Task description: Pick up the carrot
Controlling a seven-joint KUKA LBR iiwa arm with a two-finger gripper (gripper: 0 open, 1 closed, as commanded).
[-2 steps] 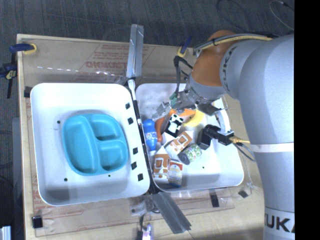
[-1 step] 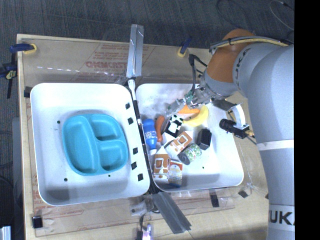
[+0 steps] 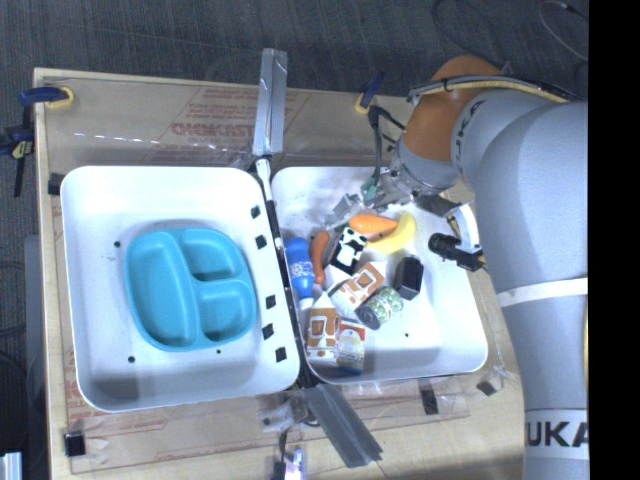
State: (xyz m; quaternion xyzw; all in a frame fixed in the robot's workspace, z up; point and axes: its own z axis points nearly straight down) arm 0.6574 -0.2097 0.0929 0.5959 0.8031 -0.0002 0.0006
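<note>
One slim orange carrot (image 3: 319,253) lies just right of the blue bottle (image 3: 298,265); we're approaching, jaws' state we cannot tell, and must next descend over it.

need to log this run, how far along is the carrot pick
Done: the arm has reached over the right bin, its wrist above the far end of the pile. In hand: nothing I can confirm; the carrot lies among the clutter beside the blue bottle. Left: grasping the carrot and lifting it out.
</note>
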